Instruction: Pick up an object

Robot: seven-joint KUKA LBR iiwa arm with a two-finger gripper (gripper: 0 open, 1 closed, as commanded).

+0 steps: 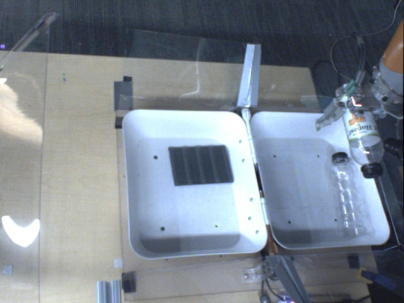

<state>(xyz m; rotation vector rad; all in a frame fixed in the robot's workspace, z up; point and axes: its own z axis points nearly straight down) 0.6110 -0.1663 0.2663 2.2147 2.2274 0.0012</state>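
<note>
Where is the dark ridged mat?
The dark ridged mat lies flat in the left bin, a little above its middle, far from the clear bottle lying in the right bin.

The setting was a robotics laboratory or test cell. A light wooden bench carried two shallow white bins, the left bin and the right bin, mounted side by side with a metal divider bar rising between them. Clear plastic guard panels stood behind the bins. Loose cables ran at the right, and dark carpet covered the floor beyond the bench.
</note>
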